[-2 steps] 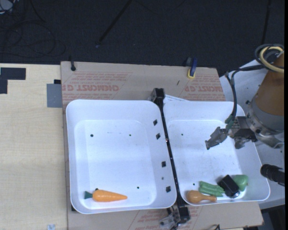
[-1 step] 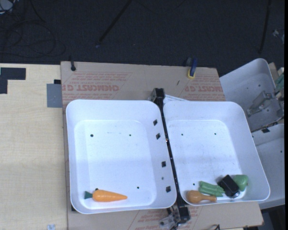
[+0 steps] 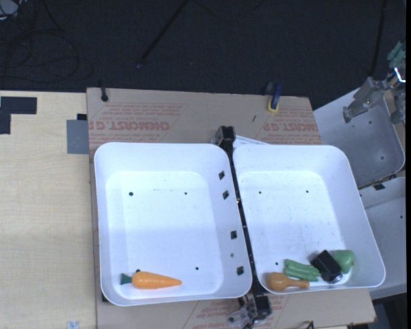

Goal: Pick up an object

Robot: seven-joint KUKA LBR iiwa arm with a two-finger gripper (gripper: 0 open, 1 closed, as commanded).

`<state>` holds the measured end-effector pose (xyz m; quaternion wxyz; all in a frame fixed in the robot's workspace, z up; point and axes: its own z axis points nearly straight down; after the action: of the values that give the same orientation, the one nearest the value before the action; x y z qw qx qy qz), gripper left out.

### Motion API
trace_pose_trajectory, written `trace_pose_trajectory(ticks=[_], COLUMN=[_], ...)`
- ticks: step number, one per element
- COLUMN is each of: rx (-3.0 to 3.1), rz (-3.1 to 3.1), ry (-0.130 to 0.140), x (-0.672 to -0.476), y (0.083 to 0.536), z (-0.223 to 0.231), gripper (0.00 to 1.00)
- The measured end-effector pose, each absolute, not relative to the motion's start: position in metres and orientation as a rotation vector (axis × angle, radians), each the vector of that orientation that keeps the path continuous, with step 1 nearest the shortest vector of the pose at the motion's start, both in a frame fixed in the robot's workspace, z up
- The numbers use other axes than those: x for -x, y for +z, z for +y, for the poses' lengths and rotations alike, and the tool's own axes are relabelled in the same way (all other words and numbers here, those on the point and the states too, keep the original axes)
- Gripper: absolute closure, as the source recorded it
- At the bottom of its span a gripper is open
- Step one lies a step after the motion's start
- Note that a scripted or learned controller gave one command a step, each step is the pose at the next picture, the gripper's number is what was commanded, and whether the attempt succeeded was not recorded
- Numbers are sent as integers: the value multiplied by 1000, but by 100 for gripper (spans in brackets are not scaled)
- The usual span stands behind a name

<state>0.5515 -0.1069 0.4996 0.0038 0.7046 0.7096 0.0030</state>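
Front of right bin (image 3: 357,184), near corner: one tan pear-shaped toy (image 3: 286,282), touching a green pod piece (image 3: 301,270); just behind, a black block (image 3: 327,265) lying tilted against a rounded green piece (image 3: 344,258); all four crowd together against the front wall. Front of left bin (image 3: 100,184): one orange carrot (image 3: 156,279), lying flat, well apart from everything else. Both bins sit side by side on a cardboard sheet (image 3: 192,118) over the pale counter (image 3: 34,204). Fingers: state cannot be told. Step in hand, as judged: approach not yet begun, nothing lifted. Next move calls for choosing a target; the lone carrot offers the cleaner grasp, while the cluster risks a slip or a double catch.
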Motion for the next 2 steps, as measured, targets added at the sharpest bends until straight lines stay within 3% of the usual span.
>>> trace_pose_trajectory(ticks=[1, 2], rx=[-2220, -2224], rz=[2219, 2218], ry=[0, -5], x=[-582, -646], y=[540, 536], z=[-124, -183], gripper=[0, 0])
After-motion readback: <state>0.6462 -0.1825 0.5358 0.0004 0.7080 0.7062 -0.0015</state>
